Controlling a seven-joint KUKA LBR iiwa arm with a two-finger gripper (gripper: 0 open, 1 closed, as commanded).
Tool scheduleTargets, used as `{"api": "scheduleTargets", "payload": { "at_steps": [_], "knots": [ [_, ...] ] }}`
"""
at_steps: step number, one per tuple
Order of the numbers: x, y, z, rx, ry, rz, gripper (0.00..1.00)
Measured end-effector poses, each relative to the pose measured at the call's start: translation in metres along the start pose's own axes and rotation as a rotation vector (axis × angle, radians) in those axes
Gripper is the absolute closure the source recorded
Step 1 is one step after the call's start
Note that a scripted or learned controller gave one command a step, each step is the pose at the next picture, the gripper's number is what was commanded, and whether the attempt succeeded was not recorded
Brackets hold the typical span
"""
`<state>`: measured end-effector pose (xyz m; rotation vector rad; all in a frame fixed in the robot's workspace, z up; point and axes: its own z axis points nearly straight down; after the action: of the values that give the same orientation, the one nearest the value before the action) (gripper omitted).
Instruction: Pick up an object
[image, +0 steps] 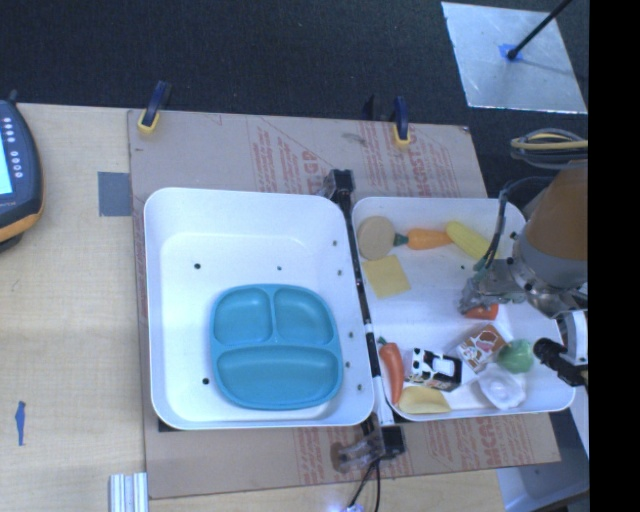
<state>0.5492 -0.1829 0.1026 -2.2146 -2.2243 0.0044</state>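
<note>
A blue divided plate (276, 346) is seen in the left bin (170, 230). In the right bin (440, 290), toy foods are scattered: a tan disc (376, 237), a yellow square (387, 277), a carrot (428, 239), a banana (467, 240), and a black-and-white cow (434, 369). The gripper (484, 297) is lowered at the bin's right side, directly over a small red object (482, 312). Whether it is spread or pressed together cannot be told.

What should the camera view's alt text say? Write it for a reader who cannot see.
A grey robot arm's gripper reaches down into the right white bin among small toy foods, beside a red item. The left white bin holds a blue divided plate.
</note>
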Motion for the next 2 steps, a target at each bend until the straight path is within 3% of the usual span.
{"api": "scheduleTargets", "payload": {
  "at_steps": [1,2],
  "knots": [
    [0.000,0.000,0.000,0.001,0.000,-0.001,0.00],
    [0.038,0.005,0.011,0.001,0.002,-0.004,0.00]
  ]
}}
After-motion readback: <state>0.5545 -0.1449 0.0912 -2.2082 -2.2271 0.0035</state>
